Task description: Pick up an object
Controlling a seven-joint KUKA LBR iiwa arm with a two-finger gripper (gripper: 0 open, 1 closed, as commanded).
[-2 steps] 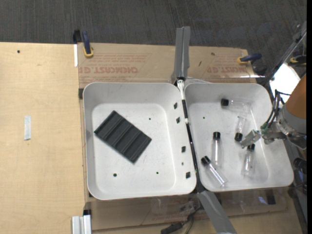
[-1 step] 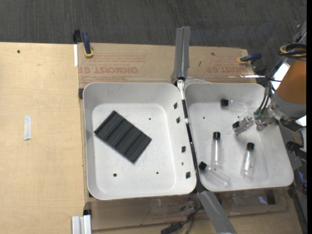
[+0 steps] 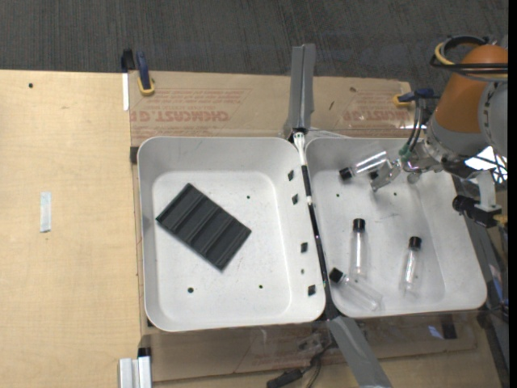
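We see the gripper (image 3: pixel 388 173) low at the right bin's (image 3: pixel 477 293) back edge, touching a vial (image 3: pixel 363 166); jaw state unclear to us.

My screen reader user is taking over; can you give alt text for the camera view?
The gripper hovers low at the back of the right bin beside a clear vial; three more vials lie nearer the front. A dark ribbed block lies in the left bin.

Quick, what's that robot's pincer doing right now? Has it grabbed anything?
Pincer: at the right bin's far end, beside a vial; open or closed cannot be told.
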